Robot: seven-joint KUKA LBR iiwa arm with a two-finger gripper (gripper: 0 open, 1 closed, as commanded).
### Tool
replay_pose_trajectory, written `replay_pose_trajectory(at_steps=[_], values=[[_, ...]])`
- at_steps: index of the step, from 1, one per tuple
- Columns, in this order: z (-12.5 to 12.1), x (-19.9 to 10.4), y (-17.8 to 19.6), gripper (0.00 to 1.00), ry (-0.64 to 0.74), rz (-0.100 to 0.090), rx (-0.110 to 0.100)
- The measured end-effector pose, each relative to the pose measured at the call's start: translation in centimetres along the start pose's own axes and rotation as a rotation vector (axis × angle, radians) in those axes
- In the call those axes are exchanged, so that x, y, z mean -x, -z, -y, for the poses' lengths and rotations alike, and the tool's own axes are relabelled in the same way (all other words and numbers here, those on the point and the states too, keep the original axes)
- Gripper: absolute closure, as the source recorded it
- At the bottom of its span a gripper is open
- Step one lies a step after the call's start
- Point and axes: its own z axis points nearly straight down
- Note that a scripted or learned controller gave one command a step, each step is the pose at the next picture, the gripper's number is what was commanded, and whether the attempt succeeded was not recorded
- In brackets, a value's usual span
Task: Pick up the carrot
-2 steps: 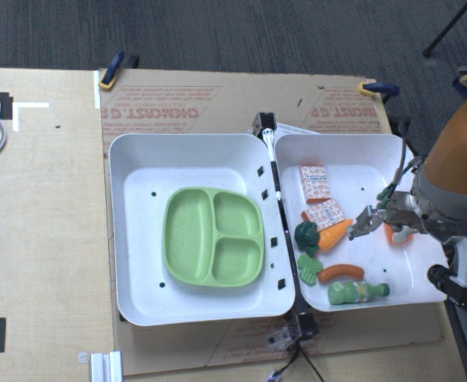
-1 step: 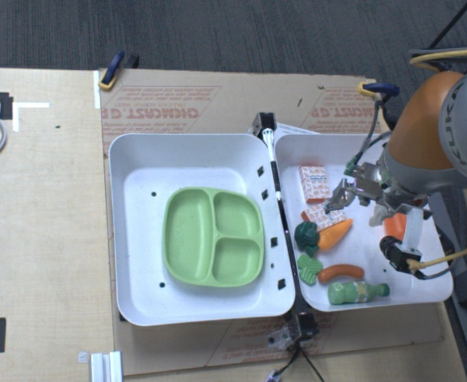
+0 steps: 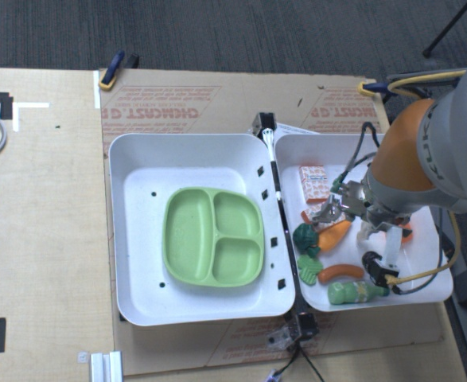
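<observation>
My pincer [image 3: 331, 211] hung low in the right bin [image 3: 430, 294], right at the upper tip of the carrot [image 3: 334, 234], which lay slanted near the bin's middle. I could not tell how it was set, nor whether it touched the carrot. The broccoli [image 3: 305, 239] sat just left of the carrot, the sausage [image 3: 340, 273] just below, the snack packet [image 3: 313, 183] above. A grab so near the tip might have slipped off the taper, or nudged the broccoli instead.

Orange carrot [image 3: 334, 233] lies tilted in the right bin [image 3: 424, 293].
</observation>
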Motion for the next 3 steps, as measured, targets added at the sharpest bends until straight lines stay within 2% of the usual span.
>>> replay_pose_trajectory(at_steps=[1, 2, 3], values=[[-0.5, 0.1, 0.1, 0.00, 0.208, 0.003, 0.006], [-1.4, -0.6, 0.0, 0.00, 0.267, 0.002, 0.002], [-1.5, -0.7, 1.1, 1.00, 0.267, 0.000, 0.004]])
